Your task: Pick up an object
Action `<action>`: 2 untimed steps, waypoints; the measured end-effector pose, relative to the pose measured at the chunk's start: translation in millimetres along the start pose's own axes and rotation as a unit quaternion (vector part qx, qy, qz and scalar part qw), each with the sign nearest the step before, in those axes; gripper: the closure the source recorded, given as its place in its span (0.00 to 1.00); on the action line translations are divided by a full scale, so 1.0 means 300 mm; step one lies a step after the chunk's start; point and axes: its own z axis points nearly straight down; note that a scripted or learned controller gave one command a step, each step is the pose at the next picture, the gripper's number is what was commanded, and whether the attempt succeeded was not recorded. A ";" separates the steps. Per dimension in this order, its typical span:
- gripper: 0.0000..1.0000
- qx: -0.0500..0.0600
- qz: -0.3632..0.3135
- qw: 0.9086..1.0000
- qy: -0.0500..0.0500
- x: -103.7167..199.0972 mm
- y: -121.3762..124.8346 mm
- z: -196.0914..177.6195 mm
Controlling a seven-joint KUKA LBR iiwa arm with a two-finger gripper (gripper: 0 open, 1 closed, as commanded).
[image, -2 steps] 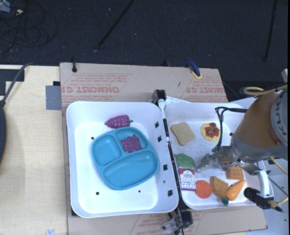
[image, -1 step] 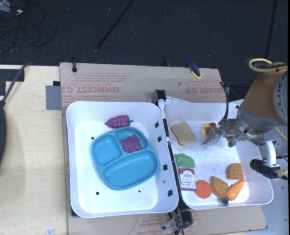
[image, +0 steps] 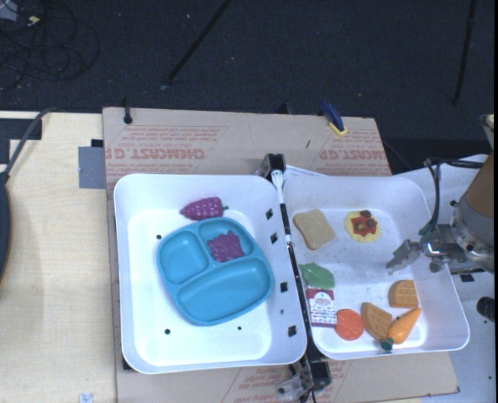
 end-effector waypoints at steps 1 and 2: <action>0.00 -0.003 -0.005 1.000 0.001 0.142 0.224 -0.044; 0.00 0.000 -0.004 1.000 0.002 0.231 0.411 0.071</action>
